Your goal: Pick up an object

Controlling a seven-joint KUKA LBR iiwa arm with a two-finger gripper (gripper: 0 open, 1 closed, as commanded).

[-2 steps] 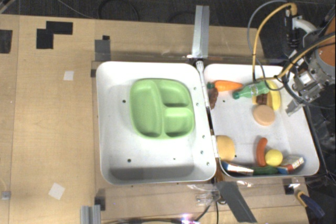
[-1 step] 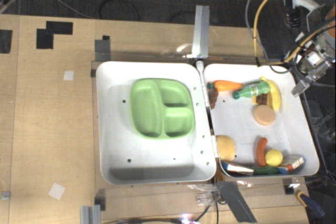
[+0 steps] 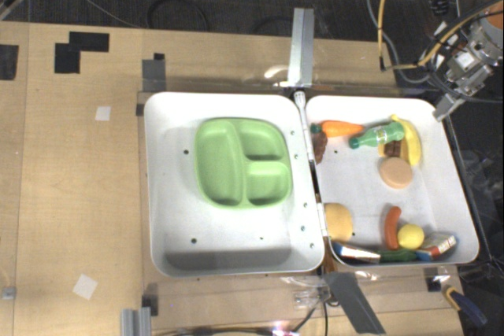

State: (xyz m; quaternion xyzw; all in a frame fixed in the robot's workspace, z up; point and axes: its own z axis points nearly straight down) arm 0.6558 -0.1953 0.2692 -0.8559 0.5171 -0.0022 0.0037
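Wooden bench point(image 3: 71, 193), two white bins. Your gripper point(image 3: 446, 106) hangs at the right bin point(image 3: 441, 193)'s far right corner; can't tell its state. Just left of it: banana point(image 3: 410, 142), green bottle point(image 3: 376, 138), carrot point(image 3: 340, 127). Below it: tan disc point(image 3: 396, 172), lemon point(image 3: 410, 235). Far left: green divided tray point(image 3: 241, 161) in the left bin point(image 3: 169, 193).

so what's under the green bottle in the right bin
The green bottle lies tilted across a yellow banana, covering its middle; an orange carrot sits beside its cap end. Whatever lies directly beneath the bottle is hidden.
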